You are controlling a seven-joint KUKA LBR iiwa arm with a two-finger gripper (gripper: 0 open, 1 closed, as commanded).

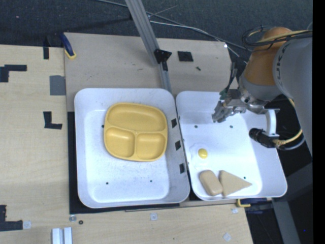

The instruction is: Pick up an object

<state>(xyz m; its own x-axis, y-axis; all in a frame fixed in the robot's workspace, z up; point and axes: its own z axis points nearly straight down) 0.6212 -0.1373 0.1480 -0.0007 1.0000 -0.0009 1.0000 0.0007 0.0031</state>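
While the grey arm (292, 60) with its orange band reaches in from the right edge of the camera view, its gripper (222, 112) hangs over the upper part of the right-hand white bin (264, 161), tips pointing down and to the left toward the bin floor. Whether the gripper is parted or closed cannot be told at this size and angle, and nothing can be made out in its grasp. Three loose things lie lower in that same bin, well apart from the gripper: a small yellow ball (203, 153) near the middle of the floor, and, closer to the front wall, a tan rounded block (209, 182) with a tan wedge (234, 182) just beside it on its right, the two almost touching. A black fitting with a yellow cable (265, 138) hangs over the bin's right wall below the wrist. Across the divide, the left-hand white bin (91, 151) holds a yellow compartment plate (135, 131), lying flat in its upper half with three sections showing. Both bins sit side by side on the pale wooden bench (30, 151).
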